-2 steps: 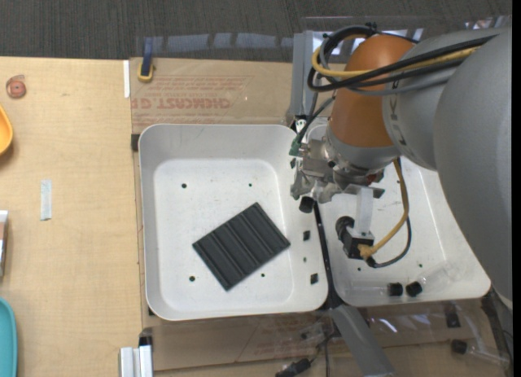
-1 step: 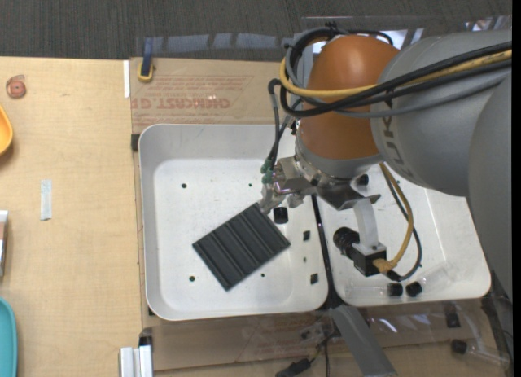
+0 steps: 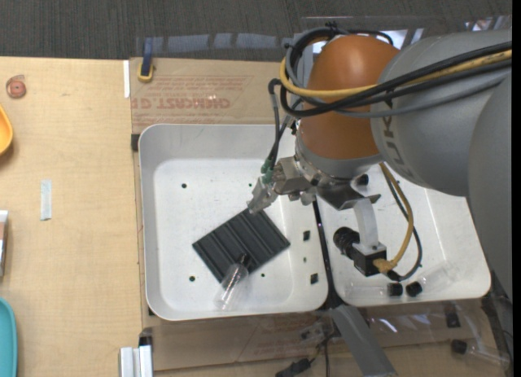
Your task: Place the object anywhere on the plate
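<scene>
A dark ribbed rectangular plate (image 3: 242, 243) lies tilted on the floor of the left white bin (image 3: 163, 204). A small clear tube-like object (image 3: 232, 279) rests at the plate's lower edge, one end on the plate and the other on the bin floor. My gripper (image 3: 261, 199) hangs from the grey arm with its orange band (image 3: 346, 98), just above the plate's upper right corner. It is well apart from the clear object. Nothing shows in its grasp.
The right bin (image 3: 456, 278) holds two small black pieces (image 3: 404, 288) near its front wall. The arm's cables and a black fitting (image 3: 358, 249) hang over the ridge between the bins. Cardboard (image 3: 203, 94) lies behind, and a wooden bench (image 3: 65, 204) to the left.
</scene>
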You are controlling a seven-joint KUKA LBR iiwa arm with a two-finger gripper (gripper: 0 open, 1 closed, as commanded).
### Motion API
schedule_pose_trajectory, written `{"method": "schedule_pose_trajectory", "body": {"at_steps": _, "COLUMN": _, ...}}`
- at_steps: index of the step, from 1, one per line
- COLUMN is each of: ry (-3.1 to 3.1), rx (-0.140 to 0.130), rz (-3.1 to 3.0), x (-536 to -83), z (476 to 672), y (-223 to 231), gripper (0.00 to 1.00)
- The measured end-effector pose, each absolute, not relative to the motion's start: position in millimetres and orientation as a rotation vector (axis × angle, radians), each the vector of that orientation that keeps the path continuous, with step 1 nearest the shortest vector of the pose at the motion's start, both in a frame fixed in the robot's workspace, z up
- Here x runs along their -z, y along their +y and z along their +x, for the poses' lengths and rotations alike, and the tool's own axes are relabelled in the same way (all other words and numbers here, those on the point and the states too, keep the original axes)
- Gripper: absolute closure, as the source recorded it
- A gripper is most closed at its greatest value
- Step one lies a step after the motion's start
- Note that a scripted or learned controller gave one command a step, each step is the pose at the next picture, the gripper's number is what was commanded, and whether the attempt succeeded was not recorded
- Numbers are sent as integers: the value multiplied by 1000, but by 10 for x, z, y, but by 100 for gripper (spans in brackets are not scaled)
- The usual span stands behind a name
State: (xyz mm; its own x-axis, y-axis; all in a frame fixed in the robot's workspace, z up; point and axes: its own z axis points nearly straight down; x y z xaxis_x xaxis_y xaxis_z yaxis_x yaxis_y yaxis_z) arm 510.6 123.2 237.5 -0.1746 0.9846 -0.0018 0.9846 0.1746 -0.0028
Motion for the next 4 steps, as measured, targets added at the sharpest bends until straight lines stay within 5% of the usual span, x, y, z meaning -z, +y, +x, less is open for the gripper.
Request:
{"method": "schedule_pose_trajectory", "body": {"at_steps": 1, "ry": -2162, "rx": -9, "rz": -2277, "x": -1255, "z": 5443, "y": 1699, "gripper": 0}}
{"method": "schedule_pose_trajectory", "body": {"at_steps": 2, "ry": -1635, "rx": -8, "rz": -2684, "x": -947, "z": 5998, "y": 2272, "gripper": 0}}
{"method": "schedule_pose_trajectory", "body": {"at_steps": 3, "ry": -1129, "rx": -5, "rz": -2934, "x": -1526, "z": 6145, "y": 2274, "gripper": 0}}
{"method": "schedule_pose_trajectory", "body": {"at_steps": 4, "ry": -1134, "rx": -13, "rz": -2933, "x": -1602, "z": 6140, "y": 2265, "gripper": 100}}
